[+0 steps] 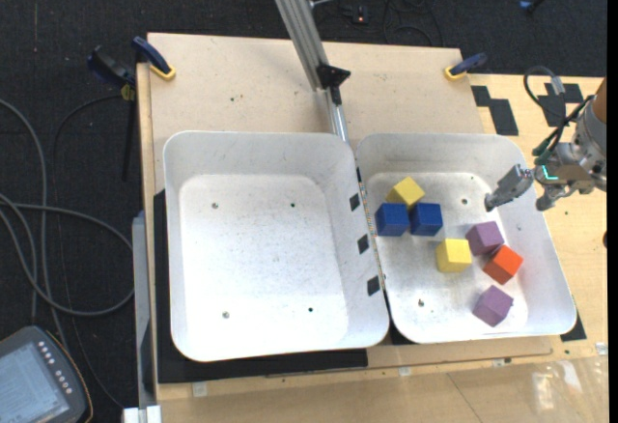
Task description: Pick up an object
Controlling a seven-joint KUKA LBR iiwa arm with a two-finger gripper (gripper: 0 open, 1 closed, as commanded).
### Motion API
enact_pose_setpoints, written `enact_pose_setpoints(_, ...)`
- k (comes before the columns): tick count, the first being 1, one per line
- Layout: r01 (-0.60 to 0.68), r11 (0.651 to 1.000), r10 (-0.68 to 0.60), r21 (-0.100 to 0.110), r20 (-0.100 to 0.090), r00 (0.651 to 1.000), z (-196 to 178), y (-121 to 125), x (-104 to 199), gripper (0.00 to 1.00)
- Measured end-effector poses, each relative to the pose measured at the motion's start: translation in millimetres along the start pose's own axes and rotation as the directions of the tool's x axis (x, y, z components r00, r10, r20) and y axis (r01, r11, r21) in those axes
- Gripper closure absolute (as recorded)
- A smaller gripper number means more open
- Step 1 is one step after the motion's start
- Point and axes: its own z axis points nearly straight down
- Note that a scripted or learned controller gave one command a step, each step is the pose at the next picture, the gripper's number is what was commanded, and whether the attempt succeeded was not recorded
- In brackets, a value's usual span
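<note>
Cubes are lying in the right bin [541, 310], 7 of them. A yellow cube [407, 191] is sitting nearest the bin's far side, touching or almost touching 2 blue cubes just in front of it: the left blue cube [391, 219] and the right blue cube [426, 218], which are resting side by side. A 2nd yellow cube [453, 255] is lying nearer the bin's middle. Just to its right, a purple cube [485, 238] is sitting against an orange cube [503, 264], which is lying slightly nearer the camera. A 2nd purple cube [493, 304] is resting apart from the others, closest to the bin's front rim.

The gripper [527, 190] is hanging over the right bin's far right corner, reaching in from the right. Its 2 dark fingers are standing spread apart, with nothing between them. It is sitting above and to the right of the purple and orange pair, not touching any cube.

The left bin [183, 218] is sitting beside the right one, their rims meeting along the middle of the bench [241, 83]. A metal pole [294, 11] is slanting down from the top of the view toward the bins' shared far edge.
</note>
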Motion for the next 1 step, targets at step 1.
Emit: enact_pose_setpoints(1, -0.001, 1.000, 0.001, -0.004, 0.001, 1.000, -2.2, 0.7, 0.0, 0.00)
